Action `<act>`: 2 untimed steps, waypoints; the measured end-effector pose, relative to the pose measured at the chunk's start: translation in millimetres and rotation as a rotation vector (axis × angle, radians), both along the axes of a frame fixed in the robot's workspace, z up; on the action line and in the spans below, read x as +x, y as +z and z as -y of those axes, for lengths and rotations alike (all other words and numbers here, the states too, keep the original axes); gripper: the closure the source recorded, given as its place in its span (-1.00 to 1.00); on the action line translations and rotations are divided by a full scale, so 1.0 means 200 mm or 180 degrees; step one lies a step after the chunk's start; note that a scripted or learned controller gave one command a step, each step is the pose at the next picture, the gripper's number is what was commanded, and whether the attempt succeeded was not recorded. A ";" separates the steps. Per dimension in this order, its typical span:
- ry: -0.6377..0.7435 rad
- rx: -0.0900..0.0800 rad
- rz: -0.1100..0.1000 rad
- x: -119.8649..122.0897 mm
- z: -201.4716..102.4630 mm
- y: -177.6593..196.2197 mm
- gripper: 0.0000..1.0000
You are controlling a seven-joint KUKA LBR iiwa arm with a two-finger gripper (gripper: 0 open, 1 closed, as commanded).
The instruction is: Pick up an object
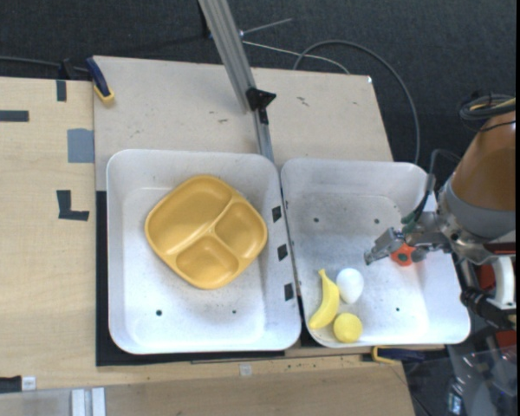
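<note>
In the right bin (364, 189) a yellow banana (326, 300), a white egg-shaped object (350, 284) and a small yellow ball (347, 327) lie close together near the front left corner. My gripper (388, 248) hangs over the right part of this bin, up and to the right of the white object, and apart from all three. A small red-orange piece (403, 256) shows right beside the gripper's body; I cannot tell whether it belongs to the gripper. Nothing shows between the fingers.
A yellow three-compartment plate (206, 230) lies in the left bin (130, 319). A grey metal rail (234, 55) runs from the top down to the divide between the bins. The arm's orange band (494, 167) sits at the right edge.
</note>
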State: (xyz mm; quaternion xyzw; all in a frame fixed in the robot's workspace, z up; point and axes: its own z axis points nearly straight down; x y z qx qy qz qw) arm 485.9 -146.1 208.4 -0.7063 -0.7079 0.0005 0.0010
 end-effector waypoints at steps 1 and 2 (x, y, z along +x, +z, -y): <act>-0.0001 0.0001 -0.0001 0.00 0.00 0.00 -1.00; -0.0004 0.0002 -0.0016 0.00 0.01 -0.22 -1.00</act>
